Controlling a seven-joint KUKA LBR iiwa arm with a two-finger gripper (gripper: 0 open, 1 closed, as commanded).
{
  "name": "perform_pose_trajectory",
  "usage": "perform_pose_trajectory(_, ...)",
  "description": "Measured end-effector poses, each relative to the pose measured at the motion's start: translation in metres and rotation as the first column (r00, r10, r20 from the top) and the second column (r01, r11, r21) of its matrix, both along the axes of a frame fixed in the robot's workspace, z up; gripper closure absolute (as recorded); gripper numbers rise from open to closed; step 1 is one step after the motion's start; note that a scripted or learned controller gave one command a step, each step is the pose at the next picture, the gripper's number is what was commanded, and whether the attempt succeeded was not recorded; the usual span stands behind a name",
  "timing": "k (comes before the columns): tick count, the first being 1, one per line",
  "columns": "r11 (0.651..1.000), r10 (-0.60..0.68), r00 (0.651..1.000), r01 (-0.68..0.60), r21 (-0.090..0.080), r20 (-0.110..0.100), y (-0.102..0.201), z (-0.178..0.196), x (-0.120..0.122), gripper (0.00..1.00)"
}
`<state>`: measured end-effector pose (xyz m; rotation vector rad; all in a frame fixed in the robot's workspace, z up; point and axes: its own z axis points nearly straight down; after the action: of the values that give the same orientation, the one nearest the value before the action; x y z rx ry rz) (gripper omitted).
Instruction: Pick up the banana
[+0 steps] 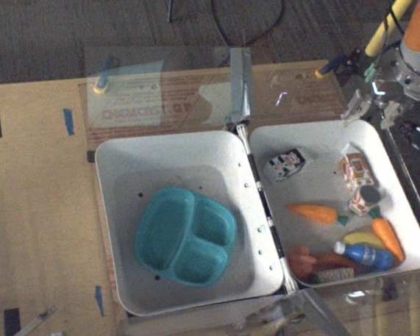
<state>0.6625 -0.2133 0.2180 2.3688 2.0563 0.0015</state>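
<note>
The banana sits low in the right bin, toward the lower right of the frame, and it is boxed in: a blue bottle lies across its lower side, touching it, and a carrot presses along its right edge, so just a strip of yellow peeks out. That makes two carrots, the second carrot lying flat near the bin's middle, well left of the banana. Just above the banana stand two small cartons, one carton with red and white print and a smaller carton under it with a dark round top. A black and white toy rests alone in the bin's upper left. In the lower left corner sits a reddish brown lump, and a dark brown piece lies along the bottom wall beside it, too dim to identify. Over in the left bin, one teal divided plate lies by itself. The gripper hangs at the upper right of the frame, just outside the right bin's top corner, well apart from the banana, and how it is set is too blurred to tell.
</note>
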Motion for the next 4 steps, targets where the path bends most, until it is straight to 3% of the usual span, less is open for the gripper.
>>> perform_pose_trajectory(1, 0.991, 0.137, 0.991, -0.137, -0.002, 0.001, 0.003, 0.093, 0.006, 0.00)
perform_pose_trajectory(2, 0.970, -0.244, 0.970, 0.244, 0.003, -0.006, 0.047, -0.035, -0.050, 0.00)
perform_pose_trajectory(3, 0.890, -0.455, 0.890, 0.455, 0.003, -0.010, 0.085, -0.081, -0.100, 0.00)
perform_pose_trajectory(4, 0.893, -0.451, 0.893, 0.451, 0.002, -0.003, 0.043, 0.077, -0.065, 0.00)
